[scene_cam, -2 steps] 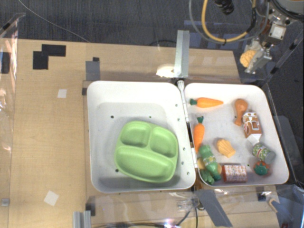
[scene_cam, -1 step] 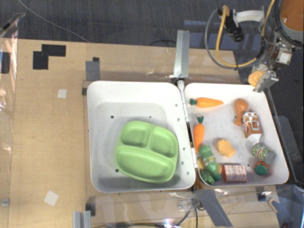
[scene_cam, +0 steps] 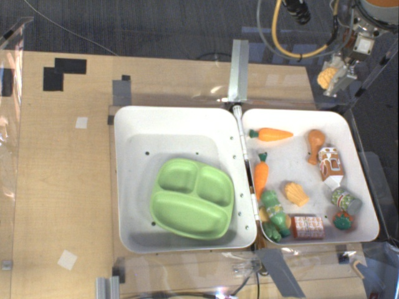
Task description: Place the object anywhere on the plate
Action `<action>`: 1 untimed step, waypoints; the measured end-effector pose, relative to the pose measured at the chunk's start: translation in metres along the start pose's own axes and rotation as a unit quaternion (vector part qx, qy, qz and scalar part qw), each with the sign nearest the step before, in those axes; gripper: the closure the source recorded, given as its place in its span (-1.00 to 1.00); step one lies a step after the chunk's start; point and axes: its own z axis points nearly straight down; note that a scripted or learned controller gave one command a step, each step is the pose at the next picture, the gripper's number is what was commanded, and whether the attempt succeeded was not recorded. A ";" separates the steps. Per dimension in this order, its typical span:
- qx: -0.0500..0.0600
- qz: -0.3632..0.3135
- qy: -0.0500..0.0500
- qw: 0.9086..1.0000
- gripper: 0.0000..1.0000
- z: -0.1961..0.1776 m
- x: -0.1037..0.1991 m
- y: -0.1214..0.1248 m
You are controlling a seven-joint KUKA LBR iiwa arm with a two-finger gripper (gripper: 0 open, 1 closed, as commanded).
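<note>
Wood bench under me, dark carpet behind it, black tape marks at the far left, small white tags on the wood. Yellow cable loops over the back edge.

Left bin: just the green plate, three sections, sitting slightly toward the near side. Nothing on it yet.

Metal divider post stands between the bins at the back.

Right bin: cluttered. One carrot lies flat near the back left corner, a second carrot runs along the left wall. Green bottle-shaped toy below that, touching the wall. Yellow ridged piece mid-bin. Red-labelled can on its side at the front. Drumstick at the back right, a red and white carton just beside it, then a small can and a strawberry-like toy in the front right corner.

My gripper is up behind the right bin's back edge, outside it, closed on a pale yellow object. It's well apart from the plate, with the divider and the whole right bin's width between.
</note>
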 end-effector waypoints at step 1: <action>-0.001 0.025 -0.008 1.000 1.00 0.253 -0.020 0.021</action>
